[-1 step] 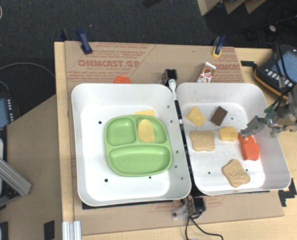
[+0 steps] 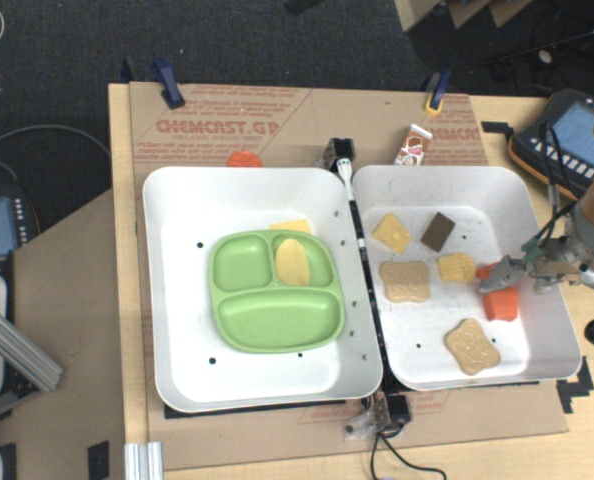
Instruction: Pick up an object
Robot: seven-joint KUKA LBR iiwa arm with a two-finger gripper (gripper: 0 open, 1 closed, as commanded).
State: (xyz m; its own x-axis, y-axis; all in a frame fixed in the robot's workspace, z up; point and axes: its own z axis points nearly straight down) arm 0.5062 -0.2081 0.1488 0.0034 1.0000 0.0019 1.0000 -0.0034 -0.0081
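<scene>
I see my gripper (image 2: 497, 280) low over the right bin (image 2: 537, 353), reaching in from the right edge. I cannot tell how it is set. Just below it sits a small orange-red block (image 2: 502, 304), squarish and bright, touching or nearly touching the tool. To its left lie a yellow waffle-like piece (image 2: 456, 266), a tan cracker (image 2: 406, 280), a dark brown square (image 2: 437, 231) and another yellow piece (image 2: 391, 233). Below-left rests 1 more tan biscuit (image 2: 472, 345). Farther left, the other bin (image 2: 177, 368) holds a green divided plate (image 2: 275, 290).
</scene>
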